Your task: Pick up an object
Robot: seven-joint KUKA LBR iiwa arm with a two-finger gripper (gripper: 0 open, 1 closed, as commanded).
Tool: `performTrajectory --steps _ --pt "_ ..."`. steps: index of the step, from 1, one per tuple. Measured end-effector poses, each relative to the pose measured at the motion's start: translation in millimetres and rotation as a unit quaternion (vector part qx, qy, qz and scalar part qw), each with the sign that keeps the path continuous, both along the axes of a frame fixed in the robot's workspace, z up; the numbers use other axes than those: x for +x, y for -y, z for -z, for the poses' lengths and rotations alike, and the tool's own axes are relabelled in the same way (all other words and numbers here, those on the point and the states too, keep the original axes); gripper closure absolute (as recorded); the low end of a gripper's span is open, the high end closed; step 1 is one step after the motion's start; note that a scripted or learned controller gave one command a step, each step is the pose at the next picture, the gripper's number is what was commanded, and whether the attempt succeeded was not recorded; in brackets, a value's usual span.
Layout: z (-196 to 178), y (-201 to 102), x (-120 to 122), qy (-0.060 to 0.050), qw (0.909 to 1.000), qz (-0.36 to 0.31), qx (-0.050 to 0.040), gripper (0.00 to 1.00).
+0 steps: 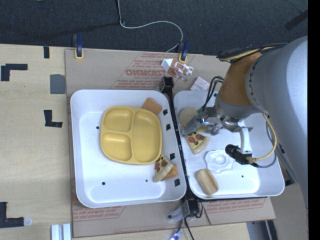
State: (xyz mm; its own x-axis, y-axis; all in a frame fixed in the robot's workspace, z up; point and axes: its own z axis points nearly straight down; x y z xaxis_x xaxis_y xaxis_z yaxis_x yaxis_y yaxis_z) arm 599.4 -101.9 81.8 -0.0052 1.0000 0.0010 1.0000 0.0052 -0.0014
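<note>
Hovering over a wedge-shaped pizza slice (198,142) in the glossy right bin (260,184), gripper (196,126), finger state untellable.

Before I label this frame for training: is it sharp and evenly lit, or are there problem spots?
Camera view: lighting even, shadows soft; the yellow divided plate and fried egg read clearly; the pincer is small and slightly soft; the arm near the lens looks blurred and pale.

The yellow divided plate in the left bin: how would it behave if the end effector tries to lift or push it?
The yellow divided plate looks like rigid moulded plastic, so it probably stays stiff. It is broad and shallow, so a two-finger grasp likely needs its rim. Lying flat on the smooth left bin, it would probably slide, not tip.
</note>
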Motion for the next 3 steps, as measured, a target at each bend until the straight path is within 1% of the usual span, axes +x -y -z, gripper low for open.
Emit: performTrajectory --steps 1,2,3 --pt "-2.4 -6.1 50.2 0.001 1.0000 0.001 -0.0005 0.00" --pt "-2.9 19.0 33.7 0.000 1.0000 0.003 -0.0011 0.00" --pt "-2.6 17.2 69.6 0.001 1.0000 0.001 -0.0005 0.00"
